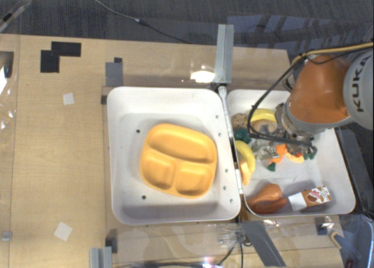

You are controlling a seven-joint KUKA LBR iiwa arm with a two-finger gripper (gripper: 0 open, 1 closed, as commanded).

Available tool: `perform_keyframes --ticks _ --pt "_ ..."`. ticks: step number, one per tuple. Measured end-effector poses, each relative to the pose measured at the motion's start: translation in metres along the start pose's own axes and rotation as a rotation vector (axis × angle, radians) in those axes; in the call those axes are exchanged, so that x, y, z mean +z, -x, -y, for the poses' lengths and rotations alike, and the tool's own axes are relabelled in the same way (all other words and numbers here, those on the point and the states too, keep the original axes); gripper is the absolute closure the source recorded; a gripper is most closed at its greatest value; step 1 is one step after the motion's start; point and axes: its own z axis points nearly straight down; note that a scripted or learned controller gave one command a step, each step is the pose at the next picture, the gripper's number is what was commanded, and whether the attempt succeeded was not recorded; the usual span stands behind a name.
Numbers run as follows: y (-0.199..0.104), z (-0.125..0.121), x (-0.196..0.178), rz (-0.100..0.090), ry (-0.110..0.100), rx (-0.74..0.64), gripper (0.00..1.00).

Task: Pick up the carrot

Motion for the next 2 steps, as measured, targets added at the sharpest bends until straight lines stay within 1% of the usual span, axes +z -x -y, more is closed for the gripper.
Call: perform_keyframes --ticks 1,2 --pt "0.0519 -0.0468 -0.0809 -0.014 0.010 -0.053 1.00" --pt "0.0494 -0.0444 -0.0769 -0.022 0.010 -0.049 0.00"
